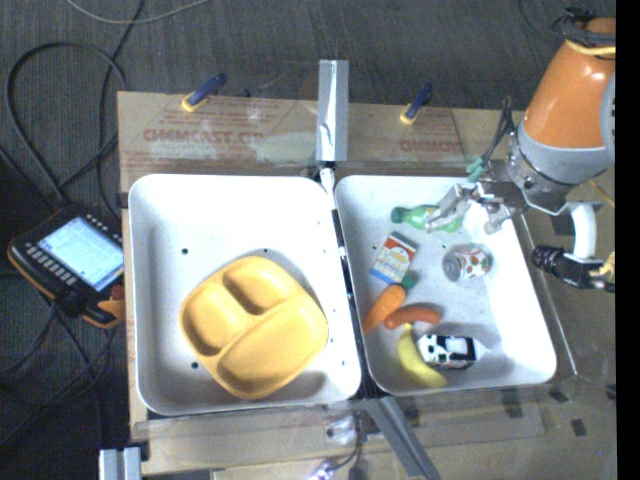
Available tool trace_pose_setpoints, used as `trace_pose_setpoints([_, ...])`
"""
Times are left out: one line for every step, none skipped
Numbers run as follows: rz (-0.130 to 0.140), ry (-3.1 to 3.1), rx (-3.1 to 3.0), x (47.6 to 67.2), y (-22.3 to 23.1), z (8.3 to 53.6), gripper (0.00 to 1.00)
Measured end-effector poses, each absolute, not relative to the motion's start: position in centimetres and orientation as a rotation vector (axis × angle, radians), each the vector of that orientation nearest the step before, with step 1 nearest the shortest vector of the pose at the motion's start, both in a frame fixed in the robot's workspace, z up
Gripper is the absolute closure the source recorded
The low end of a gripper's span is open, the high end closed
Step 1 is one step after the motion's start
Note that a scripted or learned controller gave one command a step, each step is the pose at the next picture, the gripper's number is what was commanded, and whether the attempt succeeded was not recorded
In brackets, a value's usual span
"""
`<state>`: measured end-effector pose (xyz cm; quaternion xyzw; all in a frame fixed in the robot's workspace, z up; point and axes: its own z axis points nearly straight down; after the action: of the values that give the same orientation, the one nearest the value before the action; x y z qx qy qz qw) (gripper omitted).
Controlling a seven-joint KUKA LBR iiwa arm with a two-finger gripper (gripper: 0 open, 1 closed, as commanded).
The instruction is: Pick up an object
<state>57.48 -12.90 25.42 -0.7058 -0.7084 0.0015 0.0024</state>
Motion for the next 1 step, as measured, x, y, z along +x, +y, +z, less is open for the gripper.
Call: trace_pose_setpoints([0.002, -2.3, -2.135, 56.57, -18.98, 9.57, 0.0])
